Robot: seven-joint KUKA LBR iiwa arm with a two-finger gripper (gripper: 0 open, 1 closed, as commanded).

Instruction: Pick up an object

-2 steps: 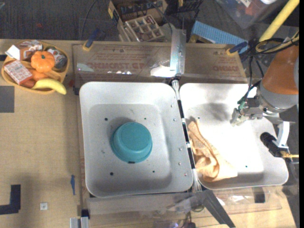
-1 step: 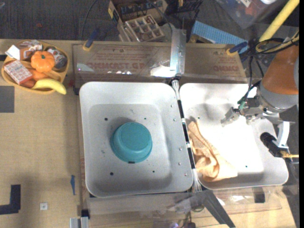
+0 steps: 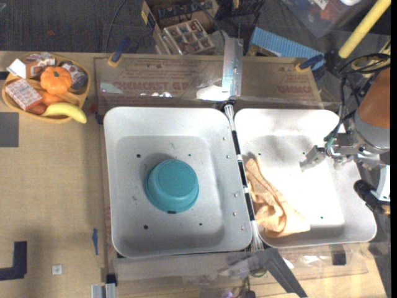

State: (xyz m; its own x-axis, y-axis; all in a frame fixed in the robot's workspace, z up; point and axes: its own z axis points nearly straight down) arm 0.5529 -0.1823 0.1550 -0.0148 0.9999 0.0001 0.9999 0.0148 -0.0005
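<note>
Bowl of toy fruit [image 3: 46, 92] at bench's far left, yellow pole [image 3: 367, 18], cardboard organiser box [image 3: 183, 27]

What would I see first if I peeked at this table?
Probably the teal bowl, sitting upside down in the middle of the left bin. Next, the crumpled orange cloth lying along the left side of the right bin, with the gripper hovering over that bin's right part. Far off at the top left sits a basket of toy food.
</note>
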